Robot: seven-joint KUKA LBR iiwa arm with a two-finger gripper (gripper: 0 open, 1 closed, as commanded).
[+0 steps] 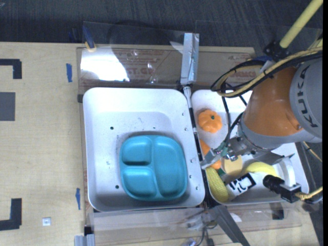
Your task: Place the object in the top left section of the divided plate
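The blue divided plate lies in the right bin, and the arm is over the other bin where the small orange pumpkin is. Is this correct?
Not quite. The camera view shows the blue divided plate in the left bin, not the right one. The rest holds: the arm is over the other bin, the right bin, where the small orange pumpkin lies.

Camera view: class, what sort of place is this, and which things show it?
Probably a robotics lab test bench: a KUKA arm with trailing cables reaches over two white bins, one holding a blue divided plate, the other toy food such as a small orange pumpkin.
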